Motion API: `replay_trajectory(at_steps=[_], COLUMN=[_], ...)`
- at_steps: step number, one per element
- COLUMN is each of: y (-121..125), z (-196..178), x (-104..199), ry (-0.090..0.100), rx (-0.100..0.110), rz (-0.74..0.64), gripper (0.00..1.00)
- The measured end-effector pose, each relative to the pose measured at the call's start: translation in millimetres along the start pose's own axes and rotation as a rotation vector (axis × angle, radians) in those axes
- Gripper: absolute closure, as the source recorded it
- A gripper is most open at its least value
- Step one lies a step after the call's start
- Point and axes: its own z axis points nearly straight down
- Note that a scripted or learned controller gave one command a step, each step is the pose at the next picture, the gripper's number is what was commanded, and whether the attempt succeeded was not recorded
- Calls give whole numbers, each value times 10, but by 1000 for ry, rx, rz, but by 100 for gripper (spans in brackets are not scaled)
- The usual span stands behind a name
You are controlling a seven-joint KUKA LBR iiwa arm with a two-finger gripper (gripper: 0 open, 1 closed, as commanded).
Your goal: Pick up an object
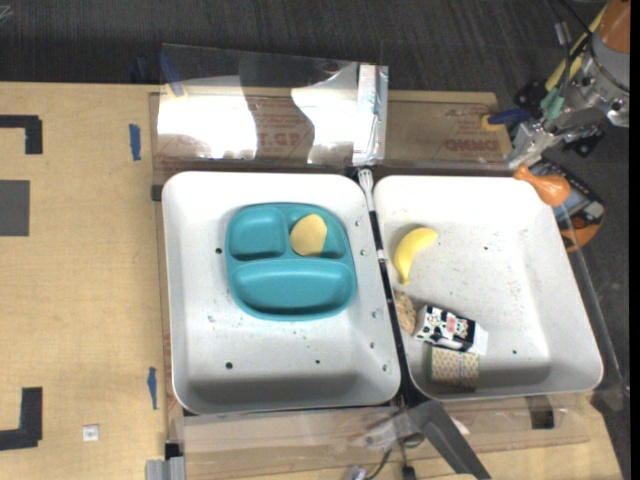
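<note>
My gripper (pixel 527 155) hangs at the far right, just outside the back right corner of the right bin (pixel 520 268). An orange thing (pixel 547 184) sits right below it at the bin's rim; whether it is held is unclear. In the right bin a yellow banana-like piece (pixel 413 249) lies at the left wall. Toward the front lie a tan piece (pixel 405 314), a black-and-white card pack (pixel 449 329) and a patterned packet (pixel 455 368). A teal divided plate (pixel 290 278) rests in the left bin (pixel 200 348), with a yellow lemon-like piece (pixel 308 235) in its upper right compartment.
A clear plastic sheet (pixel 270 118) stands behind the left bin on the cardboard. Cables and arm hardware (pixel 590 68) crowd the upper right. Another orange part (pixel 582 230) shows beside the right bin's outer edge.
</note>
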Motion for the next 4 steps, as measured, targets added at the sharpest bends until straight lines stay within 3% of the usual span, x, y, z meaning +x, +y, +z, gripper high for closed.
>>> replay_trajectory(at_steps=[1, 2, 3, 4], y=[-9, 147, -17, -62], z=[52, 1318, 2109, 2493], x=[6, 260, -92, -266], ry=[4, 11, 7, 4], rx=[9, 21, 18, 7], rz=[0, 16, 188, 249], gripper=[0, 0, 0, 0])
